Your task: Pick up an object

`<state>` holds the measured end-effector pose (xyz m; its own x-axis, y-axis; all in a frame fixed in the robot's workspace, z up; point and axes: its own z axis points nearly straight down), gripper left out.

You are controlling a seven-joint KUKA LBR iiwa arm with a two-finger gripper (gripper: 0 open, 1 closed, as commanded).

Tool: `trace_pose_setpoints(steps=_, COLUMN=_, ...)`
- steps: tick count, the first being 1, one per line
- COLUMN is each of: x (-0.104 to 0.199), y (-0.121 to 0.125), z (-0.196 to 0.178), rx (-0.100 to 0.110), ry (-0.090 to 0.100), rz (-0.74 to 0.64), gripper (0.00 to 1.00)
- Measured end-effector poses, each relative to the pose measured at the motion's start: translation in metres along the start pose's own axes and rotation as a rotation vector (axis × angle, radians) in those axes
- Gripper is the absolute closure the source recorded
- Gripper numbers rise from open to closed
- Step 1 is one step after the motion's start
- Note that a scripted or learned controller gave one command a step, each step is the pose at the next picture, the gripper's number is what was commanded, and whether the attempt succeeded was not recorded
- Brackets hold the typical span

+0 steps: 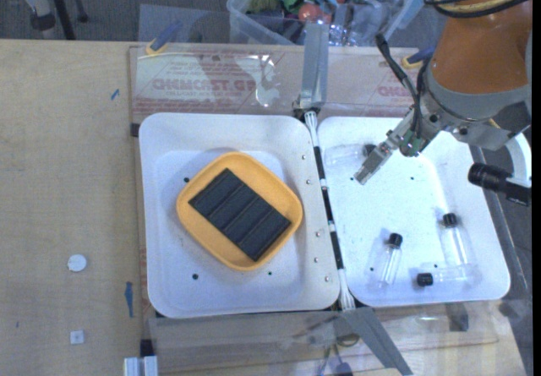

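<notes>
arm (486, 45) cut off at right edge, pincer (372, 165) tips blurred

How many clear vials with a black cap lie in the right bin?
3, all in the right bin's near half: one vial left of centre, one vial near the right wall, one vial lying crosswise by the front edge. The arm may hide others.

Two smooth matt white plastic bins (161, 281), a matt yellow-orange tray (196, 235) with ribbed black inlay, clear glossy vials (387, 260) with black caps, pale wooden bench (59, 155), dull metal gripper (369, 169)
</notes>
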<state>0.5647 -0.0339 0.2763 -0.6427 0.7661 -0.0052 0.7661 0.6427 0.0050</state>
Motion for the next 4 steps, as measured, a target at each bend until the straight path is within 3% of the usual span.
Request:
trace_pose_setpoints(steps=1, x=-0.072, y=0.047, z=0.079, rx=0.0, ry=0.001, rz=-0.096, gripper=0.0)
trace_pose_setpoints(steps=2, x=-0.016, y=0.004, z=0.091, rx=0.002, ry=0.005, rz=-0.252, gripper=0.0)
trace_pose_setpoints(steps=3, x=-0.063, y=0.021, z=0.019, rx=-0.001, ry=-0.001, rz=-0.398, gripper=0.0)
trace_pose_setpoints(steps=4, x=-0.101, y=0.026, z=0.18, rx=0.0, ry=0.002, rz=-0.499, gripper=0.0)
